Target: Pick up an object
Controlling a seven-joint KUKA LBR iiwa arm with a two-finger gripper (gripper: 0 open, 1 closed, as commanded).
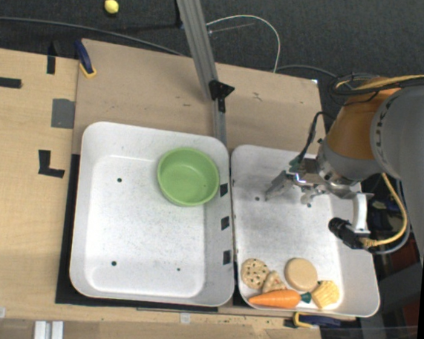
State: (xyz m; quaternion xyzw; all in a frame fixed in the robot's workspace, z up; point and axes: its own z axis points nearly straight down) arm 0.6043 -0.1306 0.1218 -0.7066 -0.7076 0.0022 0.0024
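Observation:
In the right bin point(266, 230), several toy foods lie along the front edge: a chocolate-chip cookie point(254, 271), a round tan bun point(301, 273), an orange carrot point(278, 299) and a yellow ridged piece point(326, 293). A green bowl point(188, 176) sits upright at the back right of the left bin point(117, 223). My gripper point(291, 193) hangs over the back part of the right bin, well behind the foods. It is open, its fingers point(274, 187) spread with nothing between them.
A grey pole point(201, 45) slants down from the top to the ridge between the bins. Cables loop behind the right bin. A small yellow ball point(111, 5) lies on the dark floor beyond the bench.

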